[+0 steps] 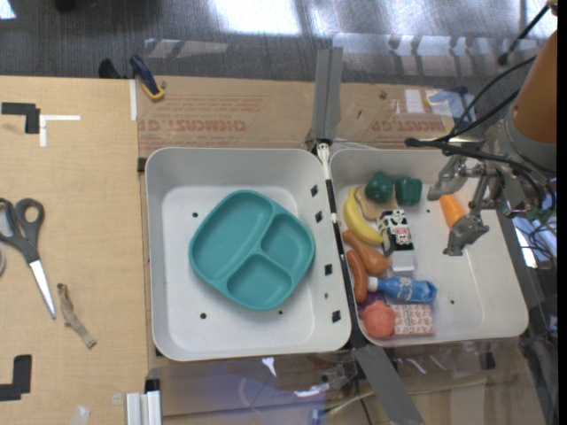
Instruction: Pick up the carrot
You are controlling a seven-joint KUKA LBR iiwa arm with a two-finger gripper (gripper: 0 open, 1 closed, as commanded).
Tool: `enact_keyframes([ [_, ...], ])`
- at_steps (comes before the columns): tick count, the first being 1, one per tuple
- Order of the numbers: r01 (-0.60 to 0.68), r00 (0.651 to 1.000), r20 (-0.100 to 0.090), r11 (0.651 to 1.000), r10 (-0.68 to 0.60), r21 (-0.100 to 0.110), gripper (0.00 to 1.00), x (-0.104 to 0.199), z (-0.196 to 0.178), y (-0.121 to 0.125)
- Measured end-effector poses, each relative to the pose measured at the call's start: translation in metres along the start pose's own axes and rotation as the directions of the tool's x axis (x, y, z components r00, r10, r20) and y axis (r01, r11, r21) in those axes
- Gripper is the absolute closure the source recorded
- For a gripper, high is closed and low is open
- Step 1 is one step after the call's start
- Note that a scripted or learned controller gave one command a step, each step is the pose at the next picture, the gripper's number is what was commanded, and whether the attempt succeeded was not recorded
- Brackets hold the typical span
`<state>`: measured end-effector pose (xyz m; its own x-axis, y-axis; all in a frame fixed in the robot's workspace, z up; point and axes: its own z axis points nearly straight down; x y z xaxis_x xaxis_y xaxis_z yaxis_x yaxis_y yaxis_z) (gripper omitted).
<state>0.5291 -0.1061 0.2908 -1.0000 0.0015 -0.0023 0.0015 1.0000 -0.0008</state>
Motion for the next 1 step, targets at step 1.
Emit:
enact_keyframes([
  [1,-0.137,0.991,-0.001,0.991,0.137,0.000,0.00,-0.0232,0.0551,-0.0805],
])
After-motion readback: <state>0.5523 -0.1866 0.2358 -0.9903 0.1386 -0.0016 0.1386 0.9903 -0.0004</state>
